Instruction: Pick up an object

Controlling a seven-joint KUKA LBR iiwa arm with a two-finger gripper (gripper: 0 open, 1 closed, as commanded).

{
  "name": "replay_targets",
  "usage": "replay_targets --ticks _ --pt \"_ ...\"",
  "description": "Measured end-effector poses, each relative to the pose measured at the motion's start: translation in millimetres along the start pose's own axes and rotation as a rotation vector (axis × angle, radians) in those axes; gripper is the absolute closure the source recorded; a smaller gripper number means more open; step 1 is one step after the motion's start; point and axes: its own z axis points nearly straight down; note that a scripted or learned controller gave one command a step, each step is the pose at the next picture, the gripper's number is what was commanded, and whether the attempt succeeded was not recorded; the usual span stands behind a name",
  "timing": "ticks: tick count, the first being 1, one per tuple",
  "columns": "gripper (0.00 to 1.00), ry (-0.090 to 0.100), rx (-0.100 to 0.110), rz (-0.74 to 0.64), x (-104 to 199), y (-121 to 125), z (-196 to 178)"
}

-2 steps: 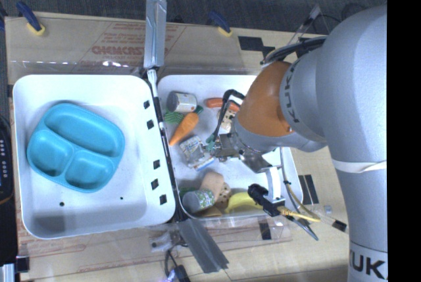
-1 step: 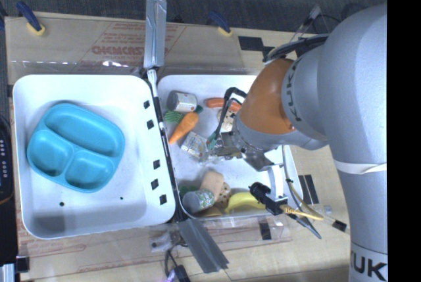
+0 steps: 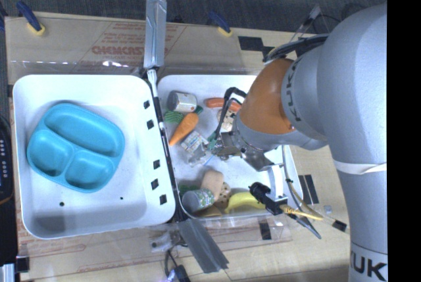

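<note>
The right-hand bin is taken as the landmark. Inside it, near its middle, the gripper is lowered from the grey arm, just beside a small clear, crinkled plastic item. Whether the gripper is wide, narrow or closed on something cannot be told, since it is masked by the wrist above it.

The carrot is seen lying tilted by the bin's left wall, above the clear item and touching a green piece. It is judged stiff, light and slightly tapered; a hold across its thicker middle would be favoured, since the narrow tip may slip out. The clear plastic item is judged very light, thin and easily crushed, with a slick surface, so a gentle pinch across its narrow width would be called for.

A grey canister is placed near the bin's upper-left corner, and a small red-orange piece lies to its right. Along the bin's lower edge a banana, a beige lump and a small can are crowded together, touching; a clean grasp there is judged harder. A blue divided tray rests in the other bin, to the landmark's left.
</note>
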Motion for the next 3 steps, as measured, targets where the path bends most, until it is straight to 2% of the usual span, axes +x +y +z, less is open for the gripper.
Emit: replay_targets --ticks 1,2,3 --pt "0.00 0.001 -0.001 -0.029 10 -45 10" --pt "0.00 -0.002 -0.008 0.023 -24 47 -66" --pt "0.00 0.001 0.000 -0.025 7 -1 10"
